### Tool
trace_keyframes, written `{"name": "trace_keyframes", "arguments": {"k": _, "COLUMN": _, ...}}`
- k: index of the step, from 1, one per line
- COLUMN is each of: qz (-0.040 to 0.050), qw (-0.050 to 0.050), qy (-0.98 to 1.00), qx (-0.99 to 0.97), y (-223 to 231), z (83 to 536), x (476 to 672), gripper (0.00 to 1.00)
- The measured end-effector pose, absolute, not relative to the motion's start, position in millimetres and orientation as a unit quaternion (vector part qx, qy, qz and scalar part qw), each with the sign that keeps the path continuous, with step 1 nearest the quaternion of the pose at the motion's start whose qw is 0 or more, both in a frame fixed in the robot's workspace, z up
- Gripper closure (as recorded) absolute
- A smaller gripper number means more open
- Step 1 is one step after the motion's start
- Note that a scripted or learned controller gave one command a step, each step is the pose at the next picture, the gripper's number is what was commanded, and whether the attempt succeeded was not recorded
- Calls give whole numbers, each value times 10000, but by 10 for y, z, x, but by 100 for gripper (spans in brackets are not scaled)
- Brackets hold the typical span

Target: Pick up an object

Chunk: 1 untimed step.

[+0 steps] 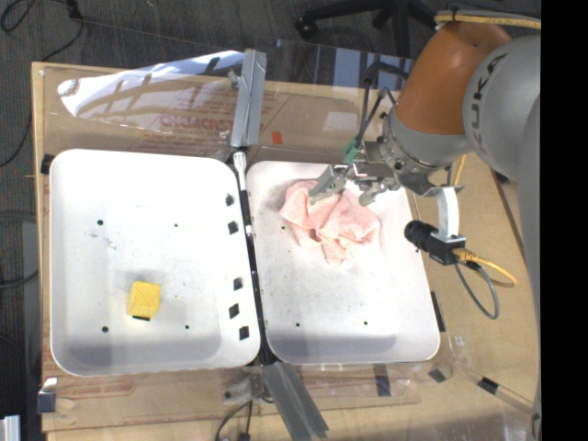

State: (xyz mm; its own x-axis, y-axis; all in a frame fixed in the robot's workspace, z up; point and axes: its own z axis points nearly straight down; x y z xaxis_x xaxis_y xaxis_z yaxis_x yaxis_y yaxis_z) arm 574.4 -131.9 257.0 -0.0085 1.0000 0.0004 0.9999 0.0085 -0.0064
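1. The gripper (349, 184) sits low over the right bin (404, 329), right at the upper edge of the pink cloth (333, 220). The grey arm (459, 81) leans in from the right with its orange band up top.
2. The fingers (327, 187) are spread apart, one toward the left side of the cloth and one nearer its middle. Nothing is between them, so the grasp is not made.
3. The pink cloth lies crumpled in the upper middle of the right bin, flat on the floor and clear of the walls. That looks like the target.
4. Over in the left bin (73, 246), a small yellow block (144, 299) sits near the lower left, well apart from the arm.
5. My read: this is the approach step, just ahead of the pinch.
6. Next it calls for a short drop so the tips bite into a raised fold, then a firm close.
7. Soft cloth can slip, so the lift should go straight up and slow.
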Motion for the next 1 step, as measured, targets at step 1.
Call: {"name": "trace_keyframes", "arguments": {"k": 1, "qz": 24, "qw": 25, "qy": -7144, "qx": -6998, "y": -1458, "z": 1060, "x": 6149, "gripper": 0}}
